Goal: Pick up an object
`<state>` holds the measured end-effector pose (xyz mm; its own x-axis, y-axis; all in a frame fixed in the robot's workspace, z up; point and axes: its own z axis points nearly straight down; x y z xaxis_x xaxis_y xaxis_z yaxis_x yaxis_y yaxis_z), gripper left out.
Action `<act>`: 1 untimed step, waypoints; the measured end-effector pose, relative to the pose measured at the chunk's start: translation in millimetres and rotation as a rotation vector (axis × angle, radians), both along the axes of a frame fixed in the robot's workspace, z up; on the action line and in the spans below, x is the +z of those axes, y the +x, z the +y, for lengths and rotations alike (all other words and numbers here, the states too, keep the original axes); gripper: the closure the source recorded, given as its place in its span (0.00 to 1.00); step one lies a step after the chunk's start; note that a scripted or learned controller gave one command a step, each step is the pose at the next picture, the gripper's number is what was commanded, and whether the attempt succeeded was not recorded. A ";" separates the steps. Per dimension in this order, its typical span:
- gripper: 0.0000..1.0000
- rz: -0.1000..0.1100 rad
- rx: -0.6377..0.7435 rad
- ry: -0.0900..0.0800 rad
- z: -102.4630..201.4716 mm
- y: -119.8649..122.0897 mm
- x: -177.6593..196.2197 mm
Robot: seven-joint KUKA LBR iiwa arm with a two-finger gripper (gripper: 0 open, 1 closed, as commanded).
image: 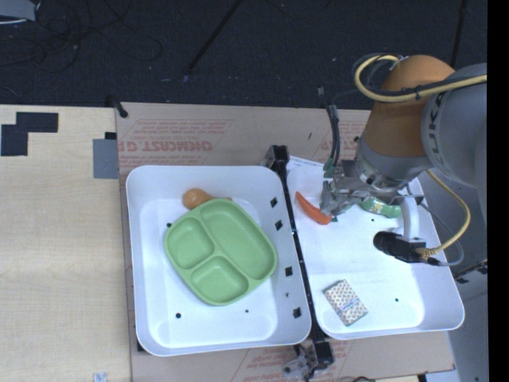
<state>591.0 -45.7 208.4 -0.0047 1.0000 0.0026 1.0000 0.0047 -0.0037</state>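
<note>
Carrot (312,209) beside right bin's (413,313) divider edge

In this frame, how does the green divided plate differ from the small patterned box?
The green divided plate is plain green with three compartments and lies in the left bin; the small patterned box is pale with speckled print and lies in the right bin. The plate is much bigger. An orange object touches the plate's far edge; the box lies alone. Both lie flat, away from the end effector.
</note>
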 end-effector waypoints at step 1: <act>1.00 0.001 -0.001 0.000 48.7 -3.7 -5.2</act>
<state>587.2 3.0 203.2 -0.0036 1.0000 0.0022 1.0000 0.0036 -0.0043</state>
